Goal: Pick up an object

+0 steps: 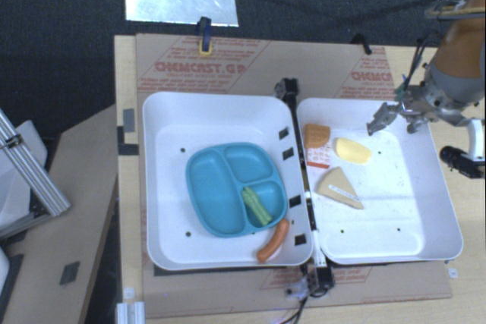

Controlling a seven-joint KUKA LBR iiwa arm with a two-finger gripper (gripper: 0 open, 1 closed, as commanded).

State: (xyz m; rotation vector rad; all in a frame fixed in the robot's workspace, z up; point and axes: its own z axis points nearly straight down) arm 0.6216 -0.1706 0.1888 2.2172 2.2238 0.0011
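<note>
The right bin (pixel 425 239) holds three objects near its left side: an orange-brown piece (pixel 317 135) at the top left, a yellow lump (pixel 353 150) beside it, and a tan wedge (pixel 339 187) lower down. My gripper (pixel 396 122) hangs over the upper right part of this bin, just right of the yellow lump and apart from it. Its fingers are open with nothing between them. The grey arm with its orange band (pixel 461 49) comes in from the upper right.
The left bin (pixel 167 163) holds a blue divided plate (pixel 220 193) with a green vegetable (pixel 256 206) in one compartment. An orange sausage (pixel 273 240) lies by the plate's lower right edge. A black divider (pixel 298 163) runs between the bins.
</note>
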